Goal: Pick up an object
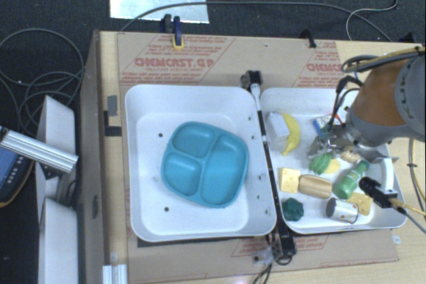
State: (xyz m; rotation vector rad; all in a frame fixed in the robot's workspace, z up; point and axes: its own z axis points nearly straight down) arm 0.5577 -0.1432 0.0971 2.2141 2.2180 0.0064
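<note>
The right bin (301, 226) holds several small things. A yellow banana (291, 132) lies at its upper left beside a white block (276, 124). A light green piece (321, 163) lies mid-bin, with my gripper (326, 146) right above it, low in the bin. A yellow cheese-like square (289, 179), a tan roll (314, 185), a dark green lump (292, 209), a green bottle (349, 182) and a silver can (341, 209) lie along the front. I cannot make out anything held between the fingers.
The left bin (150, 116) carries a blue sectioned plate (204, 163) in its middle. The arm (386, 103) comes in from the right over the right bin's far corner. A black clip (252, 80) sits at the top of the divider between the bins.
</note>
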